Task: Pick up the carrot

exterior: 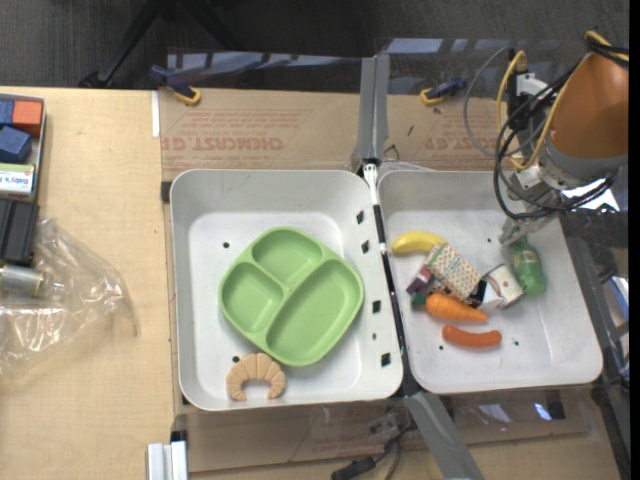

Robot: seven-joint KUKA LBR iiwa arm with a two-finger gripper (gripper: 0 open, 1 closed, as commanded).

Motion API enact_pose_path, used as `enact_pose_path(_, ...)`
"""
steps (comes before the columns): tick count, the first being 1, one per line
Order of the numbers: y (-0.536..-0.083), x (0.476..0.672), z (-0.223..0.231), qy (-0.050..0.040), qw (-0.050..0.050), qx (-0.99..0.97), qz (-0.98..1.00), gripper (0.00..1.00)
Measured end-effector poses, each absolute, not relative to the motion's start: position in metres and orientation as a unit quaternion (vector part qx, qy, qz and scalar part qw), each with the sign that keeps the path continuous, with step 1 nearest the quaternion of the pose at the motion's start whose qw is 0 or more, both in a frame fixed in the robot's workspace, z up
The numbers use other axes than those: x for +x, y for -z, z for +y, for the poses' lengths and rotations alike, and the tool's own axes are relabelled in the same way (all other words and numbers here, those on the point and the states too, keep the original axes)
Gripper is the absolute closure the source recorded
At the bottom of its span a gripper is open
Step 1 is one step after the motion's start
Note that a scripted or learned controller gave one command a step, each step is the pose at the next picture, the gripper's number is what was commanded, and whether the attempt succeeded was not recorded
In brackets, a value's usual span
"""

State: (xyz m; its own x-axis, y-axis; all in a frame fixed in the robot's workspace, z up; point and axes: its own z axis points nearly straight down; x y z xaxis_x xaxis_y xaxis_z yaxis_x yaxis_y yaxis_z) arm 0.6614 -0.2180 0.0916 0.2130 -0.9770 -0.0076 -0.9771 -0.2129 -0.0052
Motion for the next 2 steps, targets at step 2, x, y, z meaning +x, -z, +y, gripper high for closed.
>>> enact_pose_path(2,-0.0917,0.6607,-0.2035,0.0002,0.001,-0.943,0.332,1.0)
